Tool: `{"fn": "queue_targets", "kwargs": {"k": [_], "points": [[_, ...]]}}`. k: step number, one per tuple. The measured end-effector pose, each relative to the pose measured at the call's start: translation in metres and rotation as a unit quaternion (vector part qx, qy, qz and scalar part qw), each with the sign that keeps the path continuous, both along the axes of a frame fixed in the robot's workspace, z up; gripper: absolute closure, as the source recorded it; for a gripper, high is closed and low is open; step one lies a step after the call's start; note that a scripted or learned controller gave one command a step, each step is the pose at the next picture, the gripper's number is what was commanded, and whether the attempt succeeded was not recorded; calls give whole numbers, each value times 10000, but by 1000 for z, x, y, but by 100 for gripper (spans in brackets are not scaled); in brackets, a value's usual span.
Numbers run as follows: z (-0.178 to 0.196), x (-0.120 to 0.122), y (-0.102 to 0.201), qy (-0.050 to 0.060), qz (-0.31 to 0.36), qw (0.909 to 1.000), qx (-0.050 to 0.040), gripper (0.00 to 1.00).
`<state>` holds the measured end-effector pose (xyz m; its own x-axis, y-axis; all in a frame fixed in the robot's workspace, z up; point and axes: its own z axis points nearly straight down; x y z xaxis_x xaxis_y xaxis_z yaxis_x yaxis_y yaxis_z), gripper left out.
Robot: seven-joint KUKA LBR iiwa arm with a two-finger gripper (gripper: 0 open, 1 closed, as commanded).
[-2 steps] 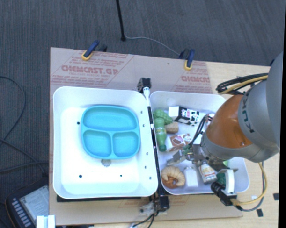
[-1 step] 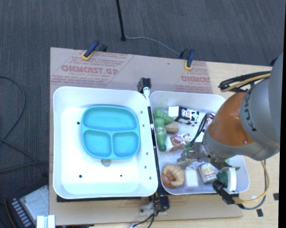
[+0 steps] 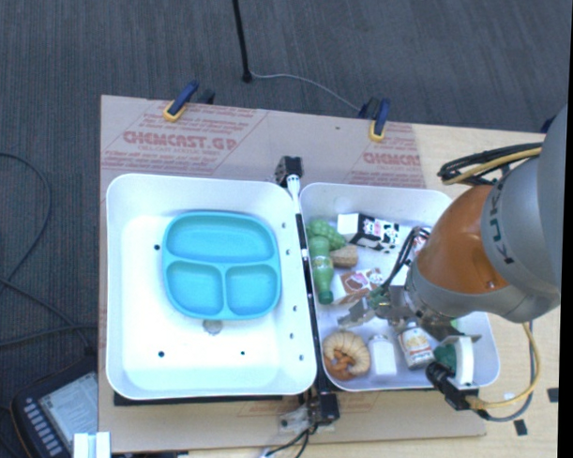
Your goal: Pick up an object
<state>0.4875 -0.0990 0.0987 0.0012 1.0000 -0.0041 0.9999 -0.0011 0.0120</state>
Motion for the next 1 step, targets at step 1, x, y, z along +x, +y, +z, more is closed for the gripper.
{"fn": "queue_targets", "kwargs": {"k": [1], "points": [[9, 0, 0, 3, 0, 10000, -1, 100]]}}
